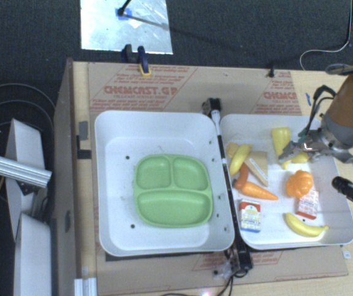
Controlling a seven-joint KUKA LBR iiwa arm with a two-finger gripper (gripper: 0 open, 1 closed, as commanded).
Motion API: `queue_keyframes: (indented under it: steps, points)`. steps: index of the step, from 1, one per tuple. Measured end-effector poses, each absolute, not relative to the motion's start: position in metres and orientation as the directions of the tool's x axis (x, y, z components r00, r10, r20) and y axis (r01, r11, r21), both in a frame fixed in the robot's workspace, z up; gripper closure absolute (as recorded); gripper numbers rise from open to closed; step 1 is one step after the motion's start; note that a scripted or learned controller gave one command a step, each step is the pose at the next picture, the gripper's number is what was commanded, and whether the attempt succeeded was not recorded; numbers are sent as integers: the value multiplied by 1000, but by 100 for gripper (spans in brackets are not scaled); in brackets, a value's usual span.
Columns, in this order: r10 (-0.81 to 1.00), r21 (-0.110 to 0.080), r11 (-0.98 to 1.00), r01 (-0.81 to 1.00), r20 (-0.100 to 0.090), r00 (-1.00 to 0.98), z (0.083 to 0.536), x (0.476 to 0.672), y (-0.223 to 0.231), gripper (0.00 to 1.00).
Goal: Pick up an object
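The gripper (295, 148) is lowered into the right bin (343, 227), just beside a yellow pepper (280, 139) and a small yellow piece (299, 159). Whether anything is gripped cannot be told. The approach appears aimed at these yellow items. A banana (305, 226), carrot (257, 191) and orange (299, 182) lie nearby. A green plate (173, 189) is seated in the left bin (118, 165).

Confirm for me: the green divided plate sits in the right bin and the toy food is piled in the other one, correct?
Not quite. The camera view shows the green divided plate in the left bin. The toy food, such as the carrot and banana, lies in the right bin.
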State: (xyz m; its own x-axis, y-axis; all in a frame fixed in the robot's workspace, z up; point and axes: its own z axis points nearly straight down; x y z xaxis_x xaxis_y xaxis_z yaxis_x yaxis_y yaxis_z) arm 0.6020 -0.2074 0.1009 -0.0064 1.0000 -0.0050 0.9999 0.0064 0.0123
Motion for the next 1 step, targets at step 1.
queue_keyframes:
  steps: [1]
  points:
    - [1000,-77,7,997,3,-7,84,657,-179,0]
